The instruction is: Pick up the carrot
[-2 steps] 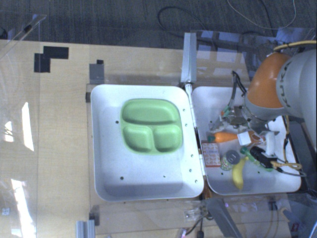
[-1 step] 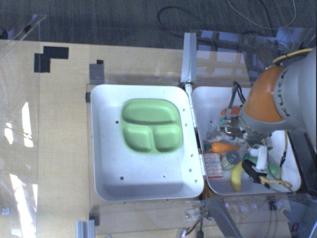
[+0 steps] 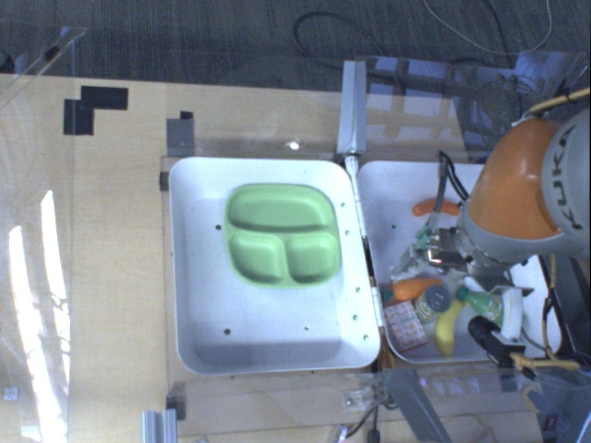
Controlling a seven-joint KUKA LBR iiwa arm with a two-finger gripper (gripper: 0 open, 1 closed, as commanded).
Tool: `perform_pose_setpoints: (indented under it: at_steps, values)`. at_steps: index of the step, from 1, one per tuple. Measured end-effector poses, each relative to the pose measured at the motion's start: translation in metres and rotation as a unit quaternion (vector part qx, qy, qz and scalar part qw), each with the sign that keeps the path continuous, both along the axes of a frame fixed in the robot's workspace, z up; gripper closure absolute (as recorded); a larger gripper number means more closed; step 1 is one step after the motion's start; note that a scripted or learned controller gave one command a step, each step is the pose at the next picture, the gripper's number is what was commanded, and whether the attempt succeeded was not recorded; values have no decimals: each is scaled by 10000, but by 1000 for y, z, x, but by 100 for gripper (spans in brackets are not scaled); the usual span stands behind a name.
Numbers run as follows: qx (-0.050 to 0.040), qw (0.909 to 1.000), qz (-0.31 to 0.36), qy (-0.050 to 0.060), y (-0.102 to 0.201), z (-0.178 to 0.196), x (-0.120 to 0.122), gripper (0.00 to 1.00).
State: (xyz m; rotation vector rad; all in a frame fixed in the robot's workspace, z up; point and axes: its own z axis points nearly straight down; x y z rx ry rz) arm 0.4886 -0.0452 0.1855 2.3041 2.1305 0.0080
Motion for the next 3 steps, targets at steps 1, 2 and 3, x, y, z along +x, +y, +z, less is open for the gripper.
perform_pose_setpoints:
  at_steps: [1,2,3]
  values:
    - [-6,9946,1034,11,-37,-70,-1,0]
    - [-15,9932,1165,-29,-50,-96,61,0]
    - [-15,9930,1177,-73,-48,-84,64,100]
